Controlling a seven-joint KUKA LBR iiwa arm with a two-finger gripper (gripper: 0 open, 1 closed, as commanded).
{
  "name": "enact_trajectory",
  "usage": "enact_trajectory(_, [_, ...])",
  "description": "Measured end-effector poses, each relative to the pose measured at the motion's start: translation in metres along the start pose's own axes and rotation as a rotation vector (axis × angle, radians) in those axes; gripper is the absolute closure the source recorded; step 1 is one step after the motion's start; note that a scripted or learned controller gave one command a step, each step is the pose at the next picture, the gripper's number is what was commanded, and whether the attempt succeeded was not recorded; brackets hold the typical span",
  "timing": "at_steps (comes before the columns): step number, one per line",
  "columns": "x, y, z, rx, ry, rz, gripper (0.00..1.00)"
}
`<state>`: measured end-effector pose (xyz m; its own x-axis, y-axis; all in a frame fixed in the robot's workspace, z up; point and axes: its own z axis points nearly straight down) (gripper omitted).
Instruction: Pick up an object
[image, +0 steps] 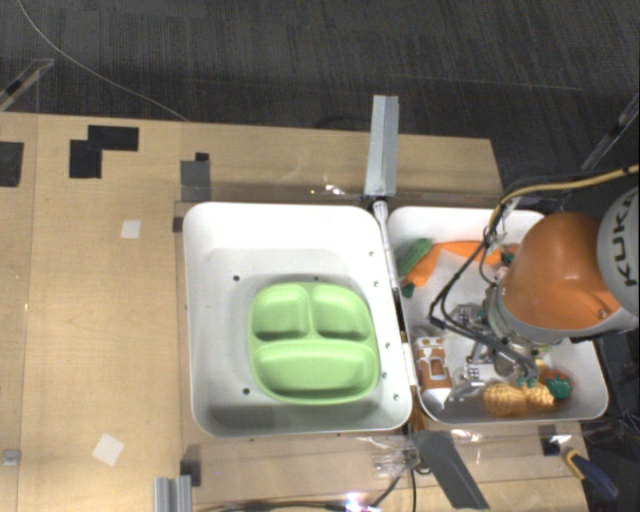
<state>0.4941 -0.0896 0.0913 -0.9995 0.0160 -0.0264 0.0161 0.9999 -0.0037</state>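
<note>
Your candidate objects lie in the right bin, one of two shallow white bins on the wooden table. Nearest the gripper you see a yellow, knobbly corn-like toy at the bin's front edge, matte and lumpy, with a small green and orange piece touching its right end. Just left of the gripper lies one flat brown-and-white card-like item. At the bin's far side you have one orange carrot-shaped toy and, beside it, a green and orange piece against the divider wall.

Gripper: down inside the right bin, just above the corn-like toy; metal parts and black cables crowd it, and you cannot tell how it stands or whether it grips anything. The orange band of the arm covers the bin's middle.

Left bin: one light green plastic tray, glossy, rounded corners, three compartments, two small at the back and one long in front.
</note>
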Motion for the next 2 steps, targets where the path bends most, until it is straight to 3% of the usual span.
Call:
enact_trajectory(1, [0.000, -0.025, 0.000, -0.002, 0.000, -0.363, 0.00])
enact_trajectory(2, [-0.007, -0.024, -0.014, 0.001, -0.021, -0.364, 1.00])
